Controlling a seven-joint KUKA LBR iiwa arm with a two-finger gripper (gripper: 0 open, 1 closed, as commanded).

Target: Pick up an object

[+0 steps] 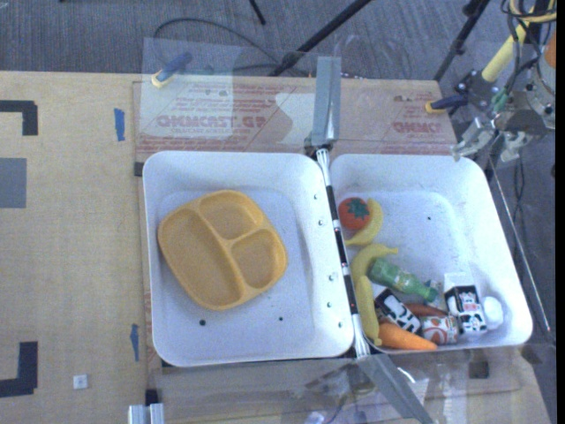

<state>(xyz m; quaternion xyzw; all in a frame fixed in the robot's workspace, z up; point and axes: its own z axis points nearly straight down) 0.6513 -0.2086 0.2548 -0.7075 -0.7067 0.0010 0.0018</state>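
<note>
The right bin (pixel 459 193) holds a heap of small objects along its left and front sides. A red tomato (pixel 355 212) rests on a small yellow banana (pixel 375 223). A longer banana (pixel 365 281) curves along the divider. Beside it lie a green bottle (pixel 402 281), an orange carrot (pixel 406 337) and black-and-white toys (pixel 465 310). My gripper (pixel 487 146) hangs above the bin's back right corner, well away from the heap. It is open with nothing between its fingers.
The left bin (pixel 177 325) holds a yellow divided plate (pixel 222 248). A metal divider (pixel 328 193) runs between the bins. Cables and stand legs (pixel 521 25) crowd the area behind the right bin. A cardboard sheet (pixel 71 237) covers the bench at left.
</note>
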